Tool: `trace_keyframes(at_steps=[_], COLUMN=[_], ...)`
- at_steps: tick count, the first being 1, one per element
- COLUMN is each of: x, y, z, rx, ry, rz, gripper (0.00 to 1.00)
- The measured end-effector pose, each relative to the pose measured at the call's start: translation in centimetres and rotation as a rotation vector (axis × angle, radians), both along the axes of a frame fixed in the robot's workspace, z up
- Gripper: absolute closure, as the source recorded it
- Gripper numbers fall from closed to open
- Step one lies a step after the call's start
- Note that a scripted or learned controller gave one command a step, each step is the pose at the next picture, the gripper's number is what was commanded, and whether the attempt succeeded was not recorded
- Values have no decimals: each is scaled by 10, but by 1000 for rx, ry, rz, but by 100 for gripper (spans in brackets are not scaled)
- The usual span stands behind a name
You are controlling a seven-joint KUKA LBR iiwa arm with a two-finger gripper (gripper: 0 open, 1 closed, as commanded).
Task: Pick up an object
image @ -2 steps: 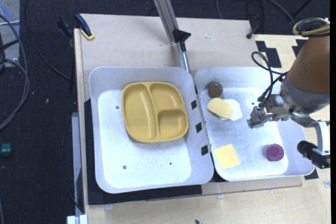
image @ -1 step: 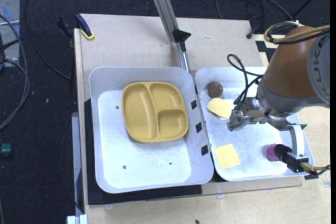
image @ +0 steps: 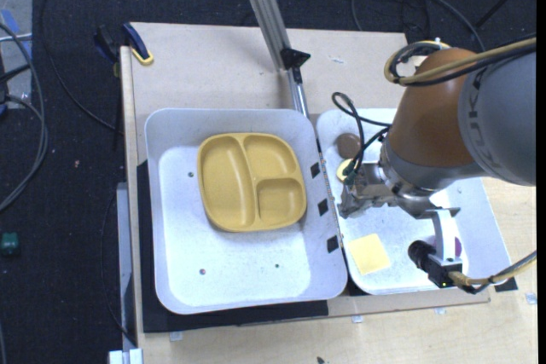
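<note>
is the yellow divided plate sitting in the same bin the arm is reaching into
No, the yellow divided plate lies in the left bin, while the arm reaches down into the right bin.

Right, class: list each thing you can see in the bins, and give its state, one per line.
Yellow divided plate: lying flat, right way up, in the left bin.
Yellow square: lying flat in the right bin.
Brown lump: resting in the right bin, apart from the square.
</note>
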State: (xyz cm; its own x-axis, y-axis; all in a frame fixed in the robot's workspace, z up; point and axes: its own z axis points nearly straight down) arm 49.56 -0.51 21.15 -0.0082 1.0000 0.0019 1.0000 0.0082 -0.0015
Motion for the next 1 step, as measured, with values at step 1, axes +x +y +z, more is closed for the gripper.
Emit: trace_keyframes(at_steps=[1], x=[-16], y=[51], z=[2], rx=[1], ry=[1], rz=[1], gripper=[100])
